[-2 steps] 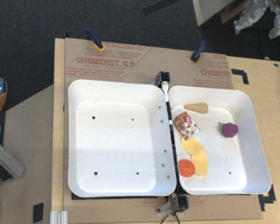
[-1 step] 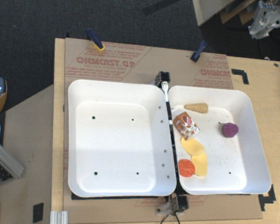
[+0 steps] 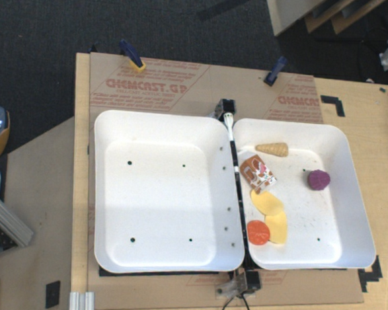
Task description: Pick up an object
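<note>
The right bin (image 3: 349,215) holds several small objects. A tan cone (image 3: 272,148) lies near its back wall. Below it sits a brown and white wrapped piece (image 3: 257,173). A purple ball (image 3: 318,179) rests toward the right side. Two yellow pieces (image 3: 271,215) lie along the left wall, with a red round piece (image 3: 258,233) touching them at the front.
The left bin (image 3: 113,178) stands beside the right one, joined along a black divider strip (image 3: 234,167). Both rest on a cardboard sheet (image 3: 186,81) held by two blue clamps (image 3: 133,54). A metal rail (image 3: 1,214) crosses the lower left.
</note>
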{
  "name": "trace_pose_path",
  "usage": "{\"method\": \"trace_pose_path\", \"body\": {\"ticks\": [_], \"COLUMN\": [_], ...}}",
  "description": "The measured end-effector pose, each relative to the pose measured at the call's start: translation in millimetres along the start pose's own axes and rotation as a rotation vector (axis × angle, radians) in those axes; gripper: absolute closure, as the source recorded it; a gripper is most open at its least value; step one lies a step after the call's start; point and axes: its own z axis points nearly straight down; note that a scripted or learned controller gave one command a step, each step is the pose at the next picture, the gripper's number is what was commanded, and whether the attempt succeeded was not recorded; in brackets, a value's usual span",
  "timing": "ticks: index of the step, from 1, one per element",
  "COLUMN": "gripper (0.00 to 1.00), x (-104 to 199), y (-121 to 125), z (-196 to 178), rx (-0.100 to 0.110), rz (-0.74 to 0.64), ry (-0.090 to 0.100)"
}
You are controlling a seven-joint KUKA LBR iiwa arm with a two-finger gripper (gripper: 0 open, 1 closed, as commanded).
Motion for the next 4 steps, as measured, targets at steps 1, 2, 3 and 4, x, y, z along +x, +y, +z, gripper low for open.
{"method": "trace_pose_path", "body": {"ticks": [1,2,3,4], "gripper": [1.0,1.0,1.0,1.0], "x": [-77,-108,-115,-115], "y": [-43,-73,-109,-120], "z": [1,1,1,1], "rx": [0.001,0.0,0.0,0.0], "rz": [0.003,-0.002,-0.004,-0.006], "ry": [0.0,0.001,0.002,0.001]}}
